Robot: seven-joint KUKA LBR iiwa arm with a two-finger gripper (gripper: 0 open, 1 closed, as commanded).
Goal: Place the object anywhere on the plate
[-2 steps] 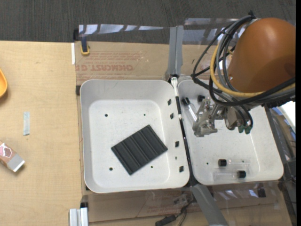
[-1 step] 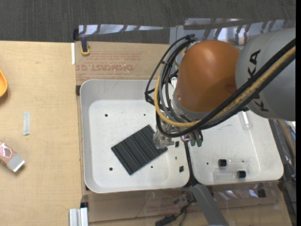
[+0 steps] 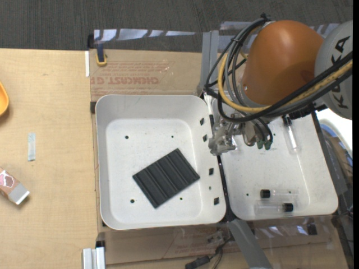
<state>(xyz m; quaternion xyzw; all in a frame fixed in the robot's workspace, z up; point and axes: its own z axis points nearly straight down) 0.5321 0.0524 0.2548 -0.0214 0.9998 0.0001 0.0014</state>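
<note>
- Arm (image 3: 280,60) looms at two o'clock, over the seam between the bins.
- Left bin (image 3: 112,116) holds the dark ribbed plate (image 3: 166,177), nothing on it yet.
- End effector (image 3: 223,142) hovers at the plate's two o'clock; its state, and any object in it, I cannot tell.
- Likely the carry step; next call: swing toward eight o'clock, lower over the plate.

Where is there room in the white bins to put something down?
The left bin has bare floor all round the dark ribbed plate, most of it along the back wall and left side. The right bin is crowded at the back under the arm and gripper; its middle is free, with small black bits near the front.
</note>
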